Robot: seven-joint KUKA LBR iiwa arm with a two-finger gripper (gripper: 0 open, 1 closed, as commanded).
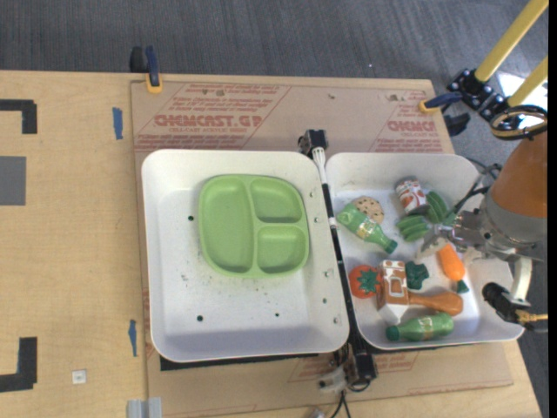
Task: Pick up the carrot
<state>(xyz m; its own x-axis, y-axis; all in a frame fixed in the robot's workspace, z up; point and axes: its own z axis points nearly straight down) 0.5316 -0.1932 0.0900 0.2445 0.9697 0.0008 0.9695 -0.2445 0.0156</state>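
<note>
While the arm (520,190) leans in over the right bin (348,177), you've got the carrot (451,263) lying near that bin's right wall, just below the gripper (454,230) — can't tell if it's clamped or loose. Left bin (165,259) holds 1 green divided plate (253,224); a green bottle (421,326) lies below the carrot.

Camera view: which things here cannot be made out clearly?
- End effector: the wrist above hides its fingers, so open or shut is unclear.
- Carrot: its upper end lies under the end effector; whether they touch is unclear.
- Can: the label is too small to read.
- Arm: cut off by the right edge.
</note>
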